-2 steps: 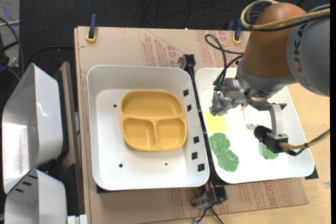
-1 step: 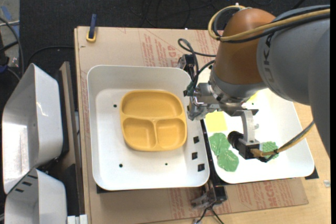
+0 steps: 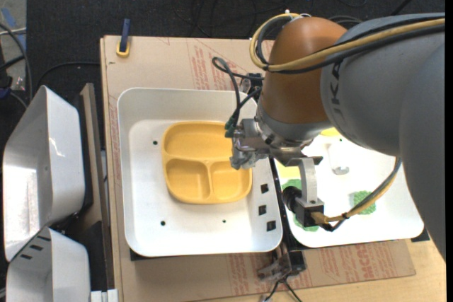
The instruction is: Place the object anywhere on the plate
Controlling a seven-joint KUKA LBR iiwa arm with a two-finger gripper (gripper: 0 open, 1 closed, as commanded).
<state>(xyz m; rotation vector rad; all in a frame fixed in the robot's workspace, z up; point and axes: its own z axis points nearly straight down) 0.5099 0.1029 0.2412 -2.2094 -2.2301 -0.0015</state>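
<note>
A yellow plate (image 3: 202, 170) with three compartments lies in the left white bin (image 3: 141, 173). My gripper (image 3: 239, 155) hangs over the plate's right edge, under the bulky orange wrist, which hides much of it. I see nothing clearly held beneath it. In the right white bin (image 3: 396, 223) lie a green object (image 3: 362, 200) near the middle, a pale yellow object (image 3: 289, 171) at the left side, partly hidden by the arm, and a small grey thing (image 3: 340, 168).
The bins sit side by side on a cardboard-covered bench (image 3: 184, 60). A blue and yellow clamp (image 3: 124, 37) stands at the bench's far left corner. Grey containers (image 3: 42, 159) stand off the bench to the left. Cables lie on the dark floor behind.
</note>
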